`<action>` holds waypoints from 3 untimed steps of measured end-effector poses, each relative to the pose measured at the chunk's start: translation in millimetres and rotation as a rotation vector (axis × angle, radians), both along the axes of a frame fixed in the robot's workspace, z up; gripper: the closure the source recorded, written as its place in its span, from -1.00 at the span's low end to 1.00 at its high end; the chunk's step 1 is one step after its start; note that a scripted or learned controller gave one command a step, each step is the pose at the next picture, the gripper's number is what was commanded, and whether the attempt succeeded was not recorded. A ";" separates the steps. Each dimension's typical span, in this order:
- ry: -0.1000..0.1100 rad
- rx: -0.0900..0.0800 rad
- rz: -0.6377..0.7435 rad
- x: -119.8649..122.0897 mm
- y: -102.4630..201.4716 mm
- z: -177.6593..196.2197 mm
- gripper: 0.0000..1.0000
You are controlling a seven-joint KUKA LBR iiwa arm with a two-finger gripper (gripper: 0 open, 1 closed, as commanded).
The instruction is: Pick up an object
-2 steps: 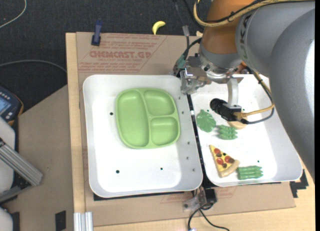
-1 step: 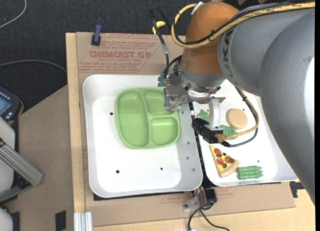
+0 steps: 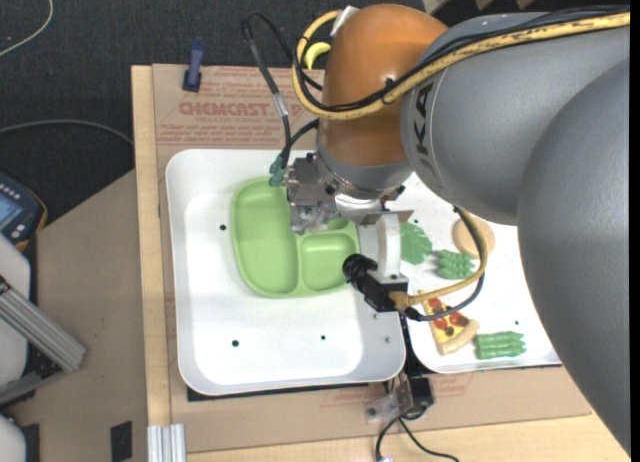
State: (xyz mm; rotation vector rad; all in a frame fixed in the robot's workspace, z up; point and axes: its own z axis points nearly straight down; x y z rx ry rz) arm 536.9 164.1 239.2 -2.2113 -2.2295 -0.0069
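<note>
Two white bins stood side by side on the surface (image 3: pixel 160 250). Largest was the grey arm (image 3: pixel 540 120), which reached in from the right and covered much of the right bin (image 3: pixel 540 355). Its hand (image 3: pixel 322 212) hung low over the green divided tray (image 3: pixel 285 240) in the left bin (image 3: pixel 200 290), probably its target; whether it gripped I could not tell. In the right bin lay green toy vegetables (image 3: pixel 455 265), a toy pizza slice (image 3: pixel 450 328) and a green bean piece (image 3: pixel 498 345), partly hidden by cables.
</note>
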 end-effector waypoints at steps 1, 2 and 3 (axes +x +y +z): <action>-0.015 0.003 -0.005 -50.5 -16.2 173.3 1.00; 0.006 -0.005 -0.012 -58.1 -45.8 147.2 1.00; 0.001 -0.004 -0.008 -57.1 -43.8 158.6 1.00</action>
